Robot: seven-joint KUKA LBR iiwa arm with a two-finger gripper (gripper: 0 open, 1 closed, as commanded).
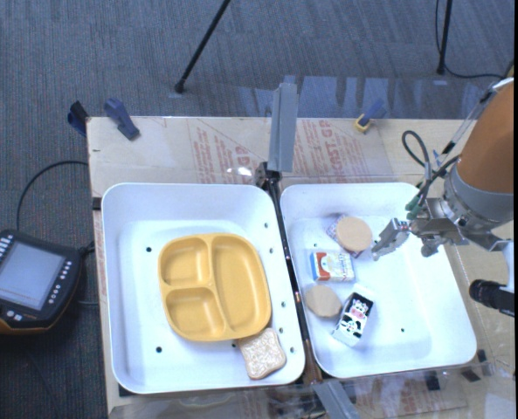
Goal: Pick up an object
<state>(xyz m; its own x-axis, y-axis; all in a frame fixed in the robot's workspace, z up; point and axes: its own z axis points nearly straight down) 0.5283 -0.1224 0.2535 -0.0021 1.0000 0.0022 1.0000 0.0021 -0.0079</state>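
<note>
A grey KUKA arm with an orange band reaches in from the right over the right bin (442, 339), its gripper (409, 234) hanging above the bin floor with both fingers spread apart and nothing between them. One finger (388, 238) slants down toward the round tan cookie (355, 232), stopping just short of its right edge.

The cookie serves as the marker for the crowd around it. It lies partly over a clear wrapper (337, 228) that pokes out on its left. Just below it sits a small orange-and-white carton (331, 266), lying flat. Farther below is a second tan disc (322, 301), and to that disc's right, down and slightly right of the cookie, a black-and-white cow-print milk carton (354, 317) lies tilted. All four items cluster in the left half of the bin; the stretch of floor beneath the arm's wrist, to the cookie's right, is bare white plastic.

Well left of the cookie, across the divider, the left bin (127, 234) holds a yellow three-compartment plate (214, 285), with a slice of toy toast (263, 353) touching its lower right rim. A teach pendant (24, 278) rests on the carpet far to the left, beyond the bench.
</note>
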